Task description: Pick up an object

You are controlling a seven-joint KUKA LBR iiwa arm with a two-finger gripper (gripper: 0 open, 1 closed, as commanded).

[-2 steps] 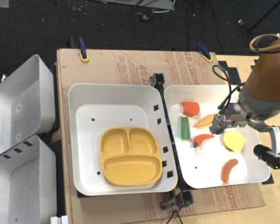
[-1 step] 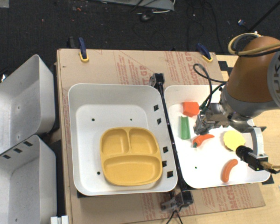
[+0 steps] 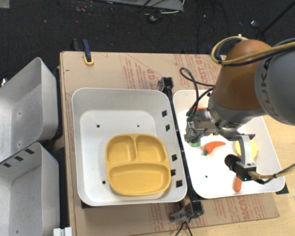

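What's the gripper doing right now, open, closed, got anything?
Gripper: cannot be told. It hangs low over the right bin, beside the orange-red piece, with nothing seen held.

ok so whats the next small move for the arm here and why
Probably a short drop straight down toward the orange curved piece. The gripper hangs over the right bin just beside that piece, with nothing seen between its fingers, so it looks like the nearest pick.
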